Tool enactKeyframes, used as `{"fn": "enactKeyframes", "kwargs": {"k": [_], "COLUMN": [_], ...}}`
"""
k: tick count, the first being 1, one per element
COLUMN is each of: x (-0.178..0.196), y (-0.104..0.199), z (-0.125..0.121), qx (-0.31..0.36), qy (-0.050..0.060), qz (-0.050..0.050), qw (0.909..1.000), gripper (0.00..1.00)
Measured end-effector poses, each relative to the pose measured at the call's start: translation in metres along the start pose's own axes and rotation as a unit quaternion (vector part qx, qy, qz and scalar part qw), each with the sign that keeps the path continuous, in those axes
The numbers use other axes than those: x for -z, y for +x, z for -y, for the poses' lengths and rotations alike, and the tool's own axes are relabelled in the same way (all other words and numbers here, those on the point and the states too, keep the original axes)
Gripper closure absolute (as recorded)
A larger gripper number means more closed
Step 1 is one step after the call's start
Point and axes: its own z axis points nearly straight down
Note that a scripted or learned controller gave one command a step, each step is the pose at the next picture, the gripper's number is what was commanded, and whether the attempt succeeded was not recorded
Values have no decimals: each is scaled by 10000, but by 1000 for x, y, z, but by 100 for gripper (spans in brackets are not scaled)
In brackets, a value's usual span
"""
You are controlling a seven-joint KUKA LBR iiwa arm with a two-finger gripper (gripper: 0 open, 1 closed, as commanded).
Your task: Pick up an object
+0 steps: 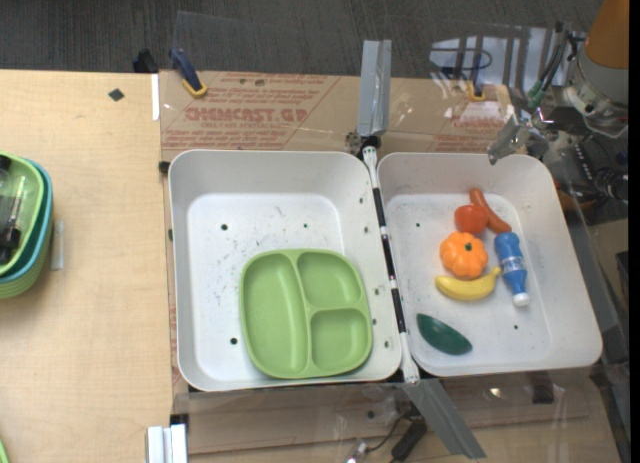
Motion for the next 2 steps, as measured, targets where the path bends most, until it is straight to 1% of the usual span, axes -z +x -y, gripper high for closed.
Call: {"fn": "enactKeyframes", "kwargs": {"k": [1, 2], "x": [8, -66], "y": [0, 94], "z": [0, 30], "qx": [16, 11], "qy": [5, 7], "qz": [7, 1], "qw": [10000, 10000], "gripper": [100, 100]}}
